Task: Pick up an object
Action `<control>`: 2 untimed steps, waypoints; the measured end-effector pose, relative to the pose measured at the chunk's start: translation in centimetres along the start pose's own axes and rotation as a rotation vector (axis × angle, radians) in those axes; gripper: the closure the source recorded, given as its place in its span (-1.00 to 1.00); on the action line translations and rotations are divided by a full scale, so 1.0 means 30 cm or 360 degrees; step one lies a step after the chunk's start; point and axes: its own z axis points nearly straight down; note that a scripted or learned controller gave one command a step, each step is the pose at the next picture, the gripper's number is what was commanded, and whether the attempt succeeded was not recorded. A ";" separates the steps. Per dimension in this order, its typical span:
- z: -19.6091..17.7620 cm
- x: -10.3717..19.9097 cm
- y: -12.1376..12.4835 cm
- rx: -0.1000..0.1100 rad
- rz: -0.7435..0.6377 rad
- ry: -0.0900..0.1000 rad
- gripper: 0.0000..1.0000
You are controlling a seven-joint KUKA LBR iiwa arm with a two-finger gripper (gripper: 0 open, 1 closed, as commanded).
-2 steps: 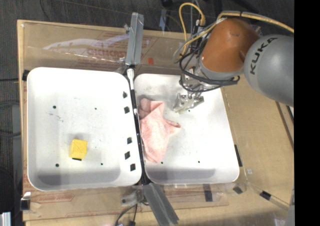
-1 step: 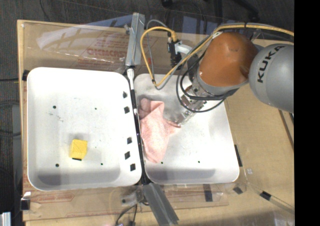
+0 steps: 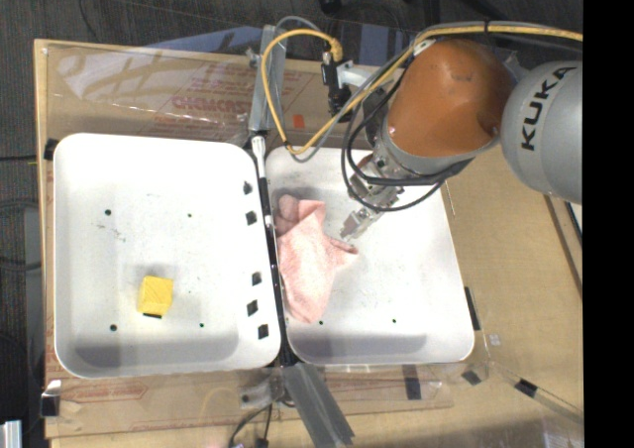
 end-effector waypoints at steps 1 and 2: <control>-0.217 -0.016 -0.096 0.0002 -0.0249 0.0000 1.00; 0.208 0.097 0.062 -0.0004 -0.0790 -0.0006 1.00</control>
